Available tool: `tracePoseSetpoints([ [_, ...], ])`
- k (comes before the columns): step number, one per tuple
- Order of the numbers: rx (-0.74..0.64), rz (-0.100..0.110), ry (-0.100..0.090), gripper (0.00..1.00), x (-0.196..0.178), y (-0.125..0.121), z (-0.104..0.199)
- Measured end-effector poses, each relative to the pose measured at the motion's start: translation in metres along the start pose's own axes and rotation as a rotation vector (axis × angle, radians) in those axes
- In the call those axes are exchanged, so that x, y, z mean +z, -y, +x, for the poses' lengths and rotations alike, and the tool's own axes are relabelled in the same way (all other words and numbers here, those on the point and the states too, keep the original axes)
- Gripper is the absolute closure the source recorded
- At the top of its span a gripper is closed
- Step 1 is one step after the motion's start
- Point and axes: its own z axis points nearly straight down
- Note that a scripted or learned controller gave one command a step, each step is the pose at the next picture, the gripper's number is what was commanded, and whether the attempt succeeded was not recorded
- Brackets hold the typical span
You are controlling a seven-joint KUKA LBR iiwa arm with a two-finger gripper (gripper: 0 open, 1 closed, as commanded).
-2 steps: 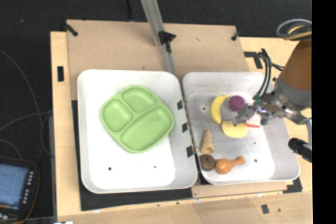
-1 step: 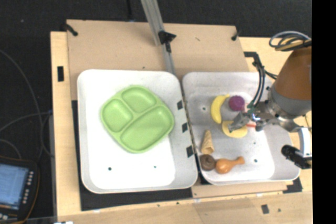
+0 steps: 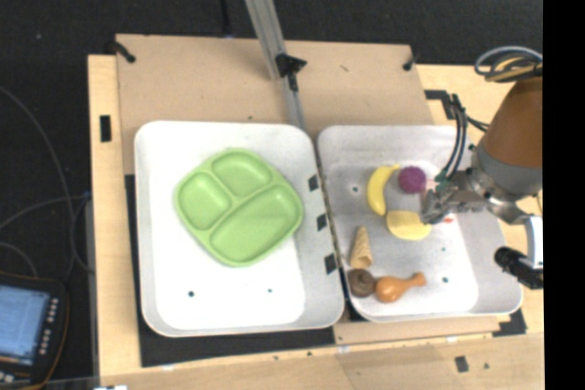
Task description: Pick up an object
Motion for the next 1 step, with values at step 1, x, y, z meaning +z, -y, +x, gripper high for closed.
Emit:
tracePoseSetpoints([
  [1,-0.007,-0.002,0.000,1.00,-0.0480,-0.0102,0.0001],
])
